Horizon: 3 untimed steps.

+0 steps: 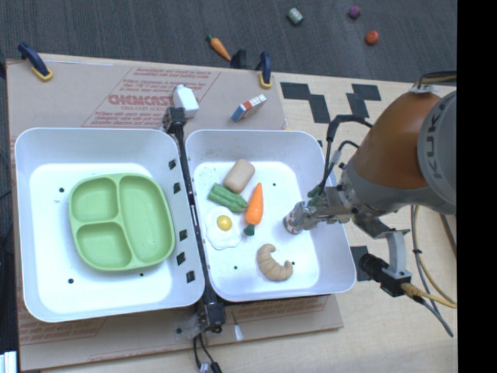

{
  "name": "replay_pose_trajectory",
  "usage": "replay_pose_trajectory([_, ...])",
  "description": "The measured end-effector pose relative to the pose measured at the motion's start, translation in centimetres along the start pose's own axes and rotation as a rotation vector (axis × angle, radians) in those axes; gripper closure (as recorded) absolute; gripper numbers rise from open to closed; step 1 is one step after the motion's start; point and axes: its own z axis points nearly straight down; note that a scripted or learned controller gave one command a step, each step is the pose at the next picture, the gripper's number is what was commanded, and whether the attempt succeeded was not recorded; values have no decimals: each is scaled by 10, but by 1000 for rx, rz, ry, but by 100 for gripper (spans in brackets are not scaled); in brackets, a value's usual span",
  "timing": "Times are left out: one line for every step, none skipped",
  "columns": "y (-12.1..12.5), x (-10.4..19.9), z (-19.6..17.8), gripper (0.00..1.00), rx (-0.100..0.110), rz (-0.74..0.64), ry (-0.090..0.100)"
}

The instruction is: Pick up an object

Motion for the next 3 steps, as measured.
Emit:
replay_pose_trajectory([84, -3, -33, 100, -2, -2, 0])
replay_pose_trajectory([16, -23, -22, 100, 2, -2, 0])
replay_pose_trajectory([121, -51, -7, 100, -1, -3, 0])
